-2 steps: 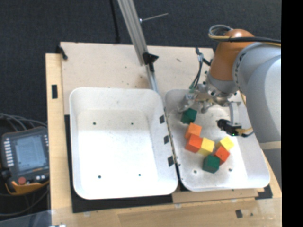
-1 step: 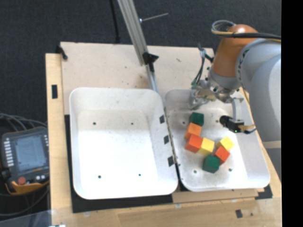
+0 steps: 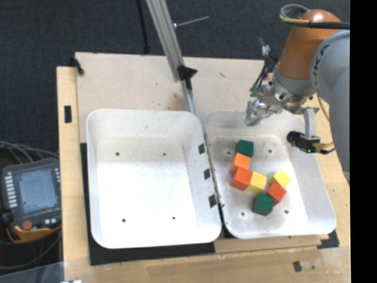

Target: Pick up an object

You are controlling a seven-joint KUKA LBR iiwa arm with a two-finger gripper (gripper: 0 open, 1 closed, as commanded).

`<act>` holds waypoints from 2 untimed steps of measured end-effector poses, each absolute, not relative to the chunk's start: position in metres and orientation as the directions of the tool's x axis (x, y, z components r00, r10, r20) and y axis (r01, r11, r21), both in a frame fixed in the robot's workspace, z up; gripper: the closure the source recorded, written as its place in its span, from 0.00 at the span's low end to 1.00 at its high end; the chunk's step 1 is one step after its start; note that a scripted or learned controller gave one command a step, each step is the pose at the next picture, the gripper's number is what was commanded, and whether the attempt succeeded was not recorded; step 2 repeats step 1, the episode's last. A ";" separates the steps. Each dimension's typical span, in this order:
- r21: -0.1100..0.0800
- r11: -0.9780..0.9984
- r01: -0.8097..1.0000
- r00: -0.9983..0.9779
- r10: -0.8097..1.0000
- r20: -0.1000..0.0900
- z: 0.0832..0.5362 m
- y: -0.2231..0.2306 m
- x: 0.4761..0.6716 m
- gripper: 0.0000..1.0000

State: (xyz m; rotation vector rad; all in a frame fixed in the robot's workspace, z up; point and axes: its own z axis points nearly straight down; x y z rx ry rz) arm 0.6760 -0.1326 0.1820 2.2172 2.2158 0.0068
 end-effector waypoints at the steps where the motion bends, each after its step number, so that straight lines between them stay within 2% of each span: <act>1: 0.008 0.004 1.000 -0.004 1.000 -0.001 0.235 -0.124 0.680 1.00; 2: 0.008 0.004 1.000 -0.004 1.000 -0.001 0.235 -0.124 0.680 1.00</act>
